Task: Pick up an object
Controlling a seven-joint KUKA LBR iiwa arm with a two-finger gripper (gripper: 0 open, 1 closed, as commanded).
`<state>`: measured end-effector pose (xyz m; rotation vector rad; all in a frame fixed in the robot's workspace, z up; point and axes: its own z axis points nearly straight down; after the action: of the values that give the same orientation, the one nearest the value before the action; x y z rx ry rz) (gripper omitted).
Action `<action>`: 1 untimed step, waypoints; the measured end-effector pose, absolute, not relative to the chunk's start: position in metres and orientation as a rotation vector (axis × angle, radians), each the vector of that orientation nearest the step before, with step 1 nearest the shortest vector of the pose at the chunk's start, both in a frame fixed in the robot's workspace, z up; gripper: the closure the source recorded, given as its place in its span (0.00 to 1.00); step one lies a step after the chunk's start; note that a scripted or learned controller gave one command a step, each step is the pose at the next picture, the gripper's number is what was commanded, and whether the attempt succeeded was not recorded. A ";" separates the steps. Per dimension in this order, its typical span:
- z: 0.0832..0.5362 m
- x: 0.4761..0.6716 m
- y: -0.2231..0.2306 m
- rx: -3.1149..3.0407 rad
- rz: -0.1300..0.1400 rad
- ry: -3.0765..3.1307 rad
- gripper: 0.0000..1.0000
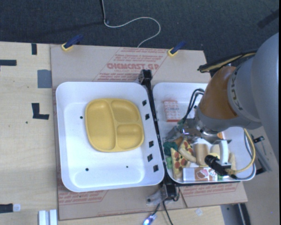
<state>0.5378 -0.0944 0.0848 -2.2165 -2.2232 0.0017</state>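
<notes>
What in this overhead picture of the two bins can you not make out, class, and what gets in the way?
- Gripper, camera view: the arm's wrist covers it, so the state of its grasp is unclear.
- Objects in the right bin: heaped together and partly under the arm, too small to name.
- Card in that bin: print too small to read.

The yellow tray shows plainly.

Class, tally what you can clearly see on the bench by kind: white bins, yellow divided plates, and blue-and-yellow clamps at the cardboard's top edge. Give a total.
White bins: 2
Yellow divided plates: 1
Clamps: 2
Total: 5
</notes>
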 end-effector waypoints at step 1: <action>0.096 0.540 -0.098 -2.225 0.000 -2.224 1.00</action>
<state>0.5404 -0.0984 0.0961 -2.2248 -2.2242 -0.0002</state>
